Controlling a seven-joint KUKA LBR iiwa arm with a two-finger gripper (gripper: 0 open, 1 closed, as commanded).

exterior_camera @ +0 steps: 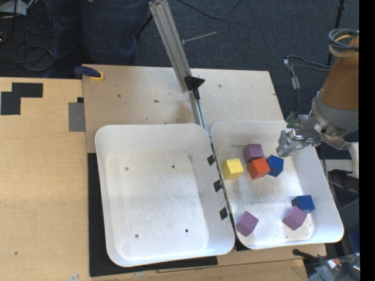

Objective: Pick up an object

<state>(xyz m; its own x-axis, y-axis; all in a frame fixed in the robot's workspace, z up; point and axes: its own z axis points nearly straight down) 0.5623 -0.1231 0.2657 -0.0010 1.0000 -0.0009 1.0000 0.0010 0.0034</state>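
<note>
Several small blocks lie in the right bin (328, 215). A purple block (253, 152), an orange block (258, 168) and a blue block (275, 165) cluster near the bin's middle, with a yellow block (232, 167) to their left. Nearer the front sit a second blue block (303, 202) and two purple blocks (295, 218) (246, 223). My gripper (286, 145) hangs over the right bin's back right part, just above and right of the clustered blue block. Nothing shows between its fingers.
The left bin (105, 151) lies beside the right one, with black clips along the shared rim. A slanted aluminium rail (173, 43) rises behind the bins. The wooden bench top stretches to the left.
</note>
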